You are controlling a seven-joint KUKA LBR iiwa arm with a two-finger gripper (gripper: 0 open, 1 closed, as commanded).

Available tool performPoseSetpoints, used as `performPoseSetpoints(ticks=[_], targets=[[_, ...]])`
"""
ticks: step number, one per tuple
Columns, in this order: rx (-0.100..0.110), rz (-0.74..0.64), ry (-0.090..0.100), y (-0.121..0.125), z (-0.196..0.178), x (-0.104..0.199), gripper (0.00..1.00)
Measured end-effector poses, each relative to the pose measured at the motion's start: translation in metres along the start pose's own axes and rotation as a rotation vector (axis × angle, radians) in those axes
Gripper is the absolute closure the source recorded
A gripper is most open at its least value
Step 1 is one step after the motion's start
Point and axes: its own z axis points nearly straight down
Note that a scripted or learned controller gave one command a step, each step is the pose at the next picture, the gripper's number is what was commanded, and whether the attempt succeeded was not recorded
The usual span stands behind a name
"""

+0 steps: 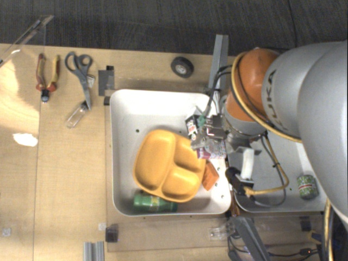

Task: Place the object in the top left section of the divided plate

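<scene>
The yellow divided plate [166, 165] lay in the left bin [122, 145], tilted toward its near edge. A green can [154, 203] lay under the plate's near rim. The claw [209, 140] sat at the plate's right edge among small packets [209, 175]; its grip could not be determined.

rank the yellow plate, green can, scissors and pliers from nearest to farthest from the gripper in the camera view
From the gripper:
1. Yellow plate, just to its left in the left bin.
2. Green can, below the plate.
3. Scissors, on the bench, upper left.
4. Pliers, farthest left.
</scene>
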Motion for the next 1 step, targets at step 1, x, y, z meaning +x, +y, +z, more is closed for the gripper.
performPoseSetpoints(ticks=[1], targets=[[0.000, 0.001, 0.000, 0.0001, -0.0001, -0.0003, 0.00]])
